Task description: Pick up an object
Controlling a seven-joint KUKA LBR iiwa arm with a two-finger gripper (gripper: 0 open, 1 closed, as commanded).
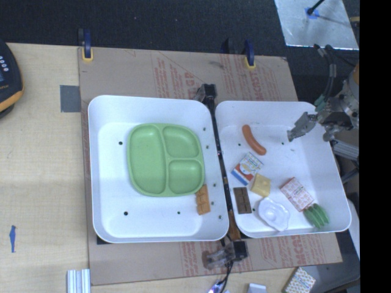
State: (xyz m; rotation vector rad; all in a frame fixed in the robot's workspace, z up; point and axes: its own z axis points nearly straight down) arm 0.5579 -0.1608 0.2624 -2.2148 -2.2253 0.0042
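We note the gripper (pixel 303 127) at the right bin's (pixel 317 227) three-o'clock-to-two-o'clock rim, above the white floor, nothing between its fingers; whether they are spread or closed we cannot tell. A sausage (pixel 253 139) lies at its nine o'clock, apart from it. Toward six o'clock sit a small carton (pixel 246 169), a yellow block (pixel 261 185), a brown bar (pixel 242 200), a pink packet (pixel 297 193), a clear cup (pixel 273 214) and a green item (pixel 317 215). The left bin (pixel 104 163) holds a green divided plate (pixel 165 159), with an orange piece (pixel 202 200) at its five o'clock.

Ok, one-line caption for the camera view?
Gripper poised over right white bin of small items; green divided plastic plate in left white bin.
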